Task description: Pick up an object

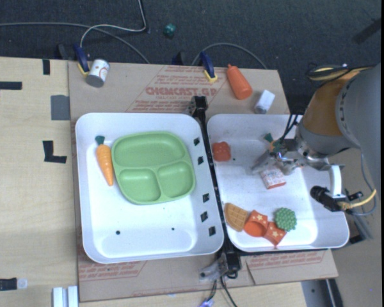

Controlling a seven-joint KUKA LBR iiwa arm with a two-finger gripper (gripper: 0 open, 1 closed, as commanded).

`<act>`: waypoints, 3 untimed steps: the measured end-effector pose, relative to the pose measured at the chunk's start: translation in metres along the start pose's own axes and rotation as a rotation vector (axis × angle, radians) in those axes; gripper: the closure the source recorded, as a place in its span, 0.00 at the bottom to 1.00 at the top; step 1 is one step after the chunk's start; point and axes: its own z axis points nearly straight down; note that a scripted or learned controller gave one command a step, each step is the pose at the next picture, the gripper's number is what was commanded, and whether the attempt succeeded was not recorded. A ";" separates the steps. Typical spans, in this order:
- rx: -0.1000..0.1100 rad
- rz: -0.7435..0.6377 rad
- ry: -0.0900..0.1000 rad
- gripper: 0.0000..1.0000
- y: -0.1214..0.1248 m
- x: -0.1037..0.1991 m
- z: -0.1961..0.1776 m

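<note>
Camera view shows you the pincer (273, 162) low in the right bin (243, 133), right of frame centre, over a small reddish packet (274, 180). Whether it pinches anything, you cannot tell; nothing looks lifted yet.

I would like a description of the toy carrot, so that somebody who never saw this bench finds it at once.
Look at the left white bin, which holds a green divided plate. The carrot lies in the narrow gap between that plate and the bin's left wall. It is slim, orange and pointed, with a small green top.
</note>
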 end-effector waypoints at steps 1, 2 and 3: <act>-0.004 -0.001 -0.004 1.00 0.001 -0.001 -0.010; -0.002 -0.002 0.002 1.00 0.047 0.051 0.000; 0.002 -0.001 0.003 1.00 0.005 0.125 -0.098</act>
